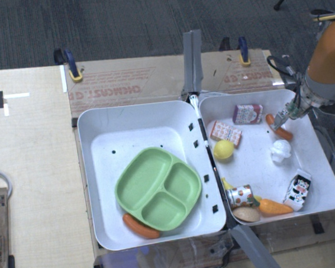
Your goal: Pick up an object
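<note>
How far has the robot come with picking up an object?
Nothing looks lifted yet. The gripper is low in the right bin, at the small orange sausage near the far right corner. Whether it has a grip cannot be seen. Grasping and lifting remain.

Taking the ball (223, 149) in the right bin (329, 167) as the landmark: a packet (226, 133) lies just behind it, a pouch (247, 113) farther behind and right. A can (239, 196) lies in front. The divided plate (158, 188) sits left, in the left bin (96, 167).
</note>
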Controlling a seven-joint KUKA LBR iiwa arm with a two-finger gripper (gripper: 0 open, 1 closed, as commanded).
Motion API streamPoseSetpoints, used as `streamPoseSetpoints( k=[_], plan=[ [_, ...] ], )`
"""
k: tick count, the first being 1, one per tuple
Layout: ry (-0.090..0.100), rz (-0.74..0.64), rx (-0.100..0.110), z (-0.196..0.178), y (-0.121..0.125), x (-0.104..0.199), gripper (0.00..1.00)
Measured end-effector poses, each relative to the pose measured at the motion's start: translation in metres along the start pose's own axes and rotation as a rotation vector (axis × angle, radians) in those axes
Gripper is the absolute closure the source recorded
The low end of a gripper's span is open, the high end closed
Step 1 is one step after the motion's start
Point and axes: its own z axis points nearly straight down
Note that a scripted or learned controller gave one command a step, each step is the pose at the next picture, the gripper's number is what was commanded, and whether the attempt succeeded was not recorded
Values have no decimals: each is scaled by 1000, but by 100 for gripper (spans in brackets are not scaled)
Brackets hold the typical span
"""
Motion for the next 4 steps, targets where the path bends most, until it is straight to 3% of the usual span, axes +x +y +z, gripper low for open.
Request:
streamPoseSetpoints(
  k=[1,2,3,4],
  plan=[
    [12,-163,17,-148,-12,66,100],
    [19,-491,16,-33,-34,78,100],
    [17,-310,17,14,-96,57,100],
    [13,111,21,14,-110,55,100]
  ],
)
